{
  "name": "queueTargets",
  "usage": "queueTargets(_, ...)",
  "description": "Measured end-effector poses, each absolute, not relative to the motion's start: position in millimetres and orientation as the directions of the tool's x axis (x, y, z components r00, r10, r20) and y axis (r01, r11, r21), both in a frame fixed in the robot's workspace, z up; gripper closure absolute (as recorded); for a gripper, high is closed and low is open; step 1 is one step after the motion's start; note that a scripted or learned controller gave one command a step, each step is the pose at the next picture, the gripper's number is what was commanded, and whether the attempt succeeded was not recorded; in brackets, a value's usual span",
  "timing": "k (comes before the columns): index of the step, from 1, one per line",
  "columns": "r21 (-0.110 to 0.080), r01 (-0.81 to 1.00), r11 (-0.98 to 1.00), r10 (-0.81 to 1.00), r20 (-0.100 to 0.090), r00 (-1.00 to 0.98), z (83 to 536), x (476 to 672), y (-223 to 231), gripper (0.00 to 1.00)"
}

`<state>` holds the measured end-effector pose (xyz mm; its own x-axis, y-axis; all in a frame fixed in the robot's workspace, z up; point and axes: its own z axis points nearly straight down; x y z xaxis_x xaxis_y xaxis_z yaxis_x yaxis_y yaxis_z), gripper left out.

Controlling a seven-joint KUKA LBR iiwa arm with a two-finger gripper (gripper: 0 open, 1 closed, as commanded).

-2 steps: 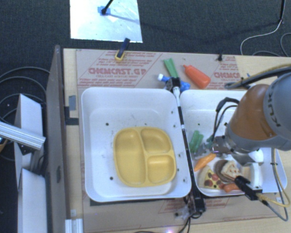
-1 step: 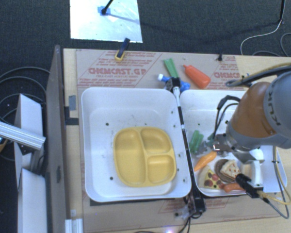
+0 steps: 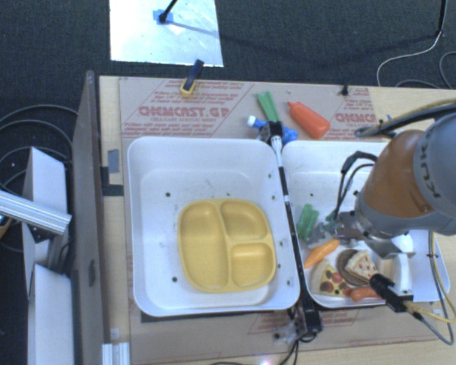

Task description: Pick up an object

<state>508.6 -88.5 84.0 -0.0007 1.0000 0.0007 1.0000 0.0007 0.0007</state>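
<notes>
Hovering over right bin [image 3: 319,158], end effector [image 3: 349,238] hidden under wrist; grip state impossible to tell. Lying at bin's 7 o'clock: orange carrot [image 3: 321,252], beside green piece [image 3: 308,221], pizza slice [image 3: 333,280] just below. Looking light, stiff, smooth plastic, likely slippery. Pinching across carrot's thick middle seeming safest.

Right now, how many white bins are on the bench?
2. The left bin holds a yellow divided tray; the right bin lies beside it, partly covered by the arm.
</notes>
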Motion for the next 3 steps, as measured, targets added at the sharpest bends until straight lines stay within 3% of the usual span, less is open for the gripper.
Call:
queueTargets(1, 0.012, 1.0, 0.005, 1.0, -0.005, -0.005, 86.1, 603.4, -132.5, 0.0)
queueTargets(2, -0.004, 1.0, 0.0, 1.0, 0.002, 0.0, 83.8, 543.5, -118.8, 0.0)
queueTargets(3, 0.008, 1.0, 0.006, 1.0, -0.003, -0.006, 85.6, 618.2, -134.0, 0.0)
